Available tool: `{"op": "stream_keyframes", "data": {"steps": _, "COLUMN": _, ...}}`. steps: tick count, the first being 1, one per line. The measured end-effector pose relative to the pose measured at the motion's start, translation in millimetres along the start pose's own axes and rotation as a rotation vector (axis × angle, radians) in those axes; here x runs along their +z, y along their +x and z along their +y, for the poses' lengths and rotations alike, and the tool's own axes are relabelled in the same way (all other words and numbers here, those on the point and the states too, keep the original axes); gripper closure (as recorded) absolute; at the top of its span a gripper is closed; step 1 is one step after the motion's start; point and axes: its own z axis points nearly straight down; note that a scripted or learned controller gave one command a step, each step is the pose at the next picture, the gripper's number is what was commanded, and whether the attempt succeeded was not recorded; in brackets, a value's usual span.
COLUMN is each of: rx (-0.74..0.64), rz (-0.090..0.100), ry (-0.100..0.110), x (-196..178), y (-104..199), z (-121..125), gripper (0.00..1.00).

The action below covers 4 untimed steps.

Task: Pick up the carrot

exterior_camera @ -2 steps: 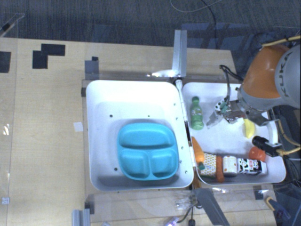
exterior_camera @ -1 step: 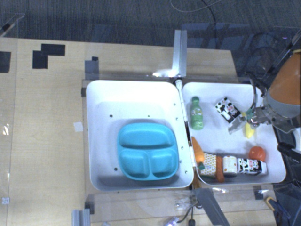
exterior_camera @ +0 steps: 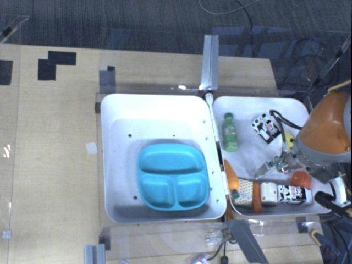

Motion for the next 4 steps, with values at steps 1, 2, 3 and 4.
{"op": "stream_keyframes", "data": {"steps": 1, "rx": 0.220, "rz": 0.010, "ry": 0.018, "x": -20.0, "y": 12.9, "z": -16.3, "gripper": 0.00}}
{"op": "stream_keyframes", "data": {"steps": 2, "rx": 0.218, "rz": 0.011, "ry": 0.020, "x": -27.1, "y": 13.2, "z": -15.3, "gripper": 1.00}}
{"op": "stream_keyframes", "data": {"steps": 3, "rx": 0.159, "rz": 0.000, "ry": 0.004, "x": -0.9, "y": 64.7, "z": 4.0, "gripper": 1.00}}
{"op": "stream_keyframes", "data": {"steps": 4, "rx": 0.063, "rz": 0.010, "ry": 0.016, "x": -93.4, "y": 78.5, "z": 6.8, "gripper": 1.00}}
